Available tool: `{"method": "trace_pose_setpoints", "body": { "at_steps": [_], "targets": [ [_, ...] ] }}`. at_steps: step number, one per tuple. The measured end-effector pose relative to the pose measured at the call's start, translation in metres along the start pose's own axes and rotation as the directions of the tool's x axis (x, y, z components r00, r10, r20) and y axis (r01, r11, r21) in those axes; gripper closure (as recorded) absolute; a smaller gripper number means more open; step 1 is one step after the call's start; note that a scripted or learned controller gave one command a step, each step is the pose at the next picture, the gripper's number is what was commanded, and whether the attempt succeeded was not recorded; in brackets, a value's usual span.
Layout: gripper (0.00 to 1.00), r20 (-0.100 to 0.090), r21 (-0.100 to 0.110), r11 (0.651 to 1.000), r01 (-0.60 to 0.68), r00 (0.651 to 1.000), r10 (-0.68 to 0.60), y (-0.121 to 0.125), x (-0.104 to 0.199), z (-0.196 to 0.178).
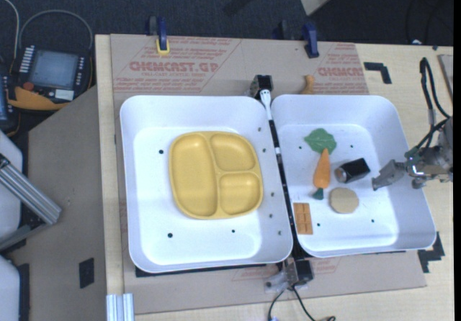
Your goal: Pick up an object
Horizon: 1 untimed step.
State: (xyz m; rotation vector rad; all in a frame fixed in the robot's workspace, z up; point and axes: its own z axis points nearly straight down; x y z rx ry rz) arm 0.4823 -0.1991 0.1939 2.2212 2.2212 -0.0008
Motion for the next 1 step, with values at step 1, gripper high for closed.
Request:
{"method": "trace_pose_setpoints", "body": {
  "at_steps": [1],
  "targets": [
    [0.00,-0.003,0.006,1.000,-0.001,1.000,0.001,-0.0019,-0.0100,0.0535]
  ]
}}
